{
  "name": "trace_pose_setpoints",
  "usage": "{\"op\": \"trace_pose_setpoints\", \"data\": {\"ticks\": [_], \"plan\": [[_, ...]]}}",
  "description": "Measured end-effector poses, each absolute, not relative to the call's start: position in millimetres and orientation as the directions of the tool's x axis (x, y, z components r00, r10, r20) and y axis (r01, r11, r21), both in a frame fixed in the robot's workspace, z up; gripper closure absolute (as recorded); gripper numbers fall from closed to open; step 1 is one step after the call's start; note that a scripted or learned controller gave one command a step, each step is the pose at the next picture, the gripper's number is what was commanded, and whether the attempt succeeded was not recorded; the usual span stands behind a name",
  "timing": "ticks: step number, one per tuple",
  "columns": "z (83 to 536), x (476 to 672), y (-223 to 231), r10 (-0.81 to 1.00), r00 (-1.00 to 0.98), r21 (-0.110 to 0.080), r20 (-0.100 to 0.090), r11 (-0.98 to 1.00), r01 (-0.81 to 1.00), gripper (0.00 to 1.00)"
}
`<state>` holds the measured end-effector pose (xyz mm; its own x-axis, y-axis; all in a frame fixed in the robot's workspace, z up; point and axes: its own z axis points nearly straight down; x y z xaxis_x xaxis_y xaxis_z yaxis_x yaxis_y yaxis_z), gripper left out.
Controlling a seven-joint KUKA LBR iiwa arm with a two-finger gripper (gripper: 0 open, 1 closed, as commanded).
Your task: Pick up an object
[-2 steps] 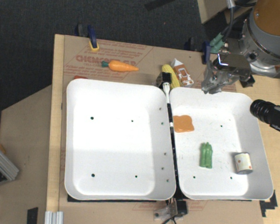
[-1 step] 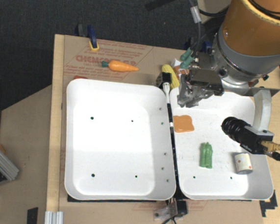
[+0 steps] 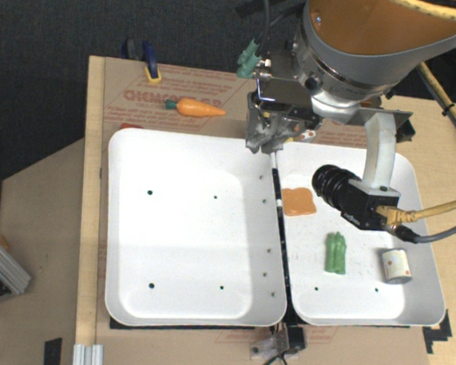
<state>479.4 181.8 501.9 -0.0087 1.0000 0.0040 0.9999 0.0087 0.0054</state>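
One fixed camera is looking down at a slant from above the tabletop point(image 3: 89, 204), taking in both white bins point(image 3: 182, 237) side by side. The arm point(image 3: 371, 31) is sitting nearest the lens, looming large at the top right of the frame.

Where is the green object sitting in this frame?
The green object lies in the right-hand bin, toward its middle, below the orange-brown piece and left of the small white cylinder.
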Motion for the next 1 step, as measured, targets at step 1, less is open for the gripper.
{"op": "trace_pose_setpoints", "data": {"ticks": [1], "plan": [[522.3,478.8,227.5,1.0,-0.006,0.004,0.003,0.006,1.0,1.0]]}}
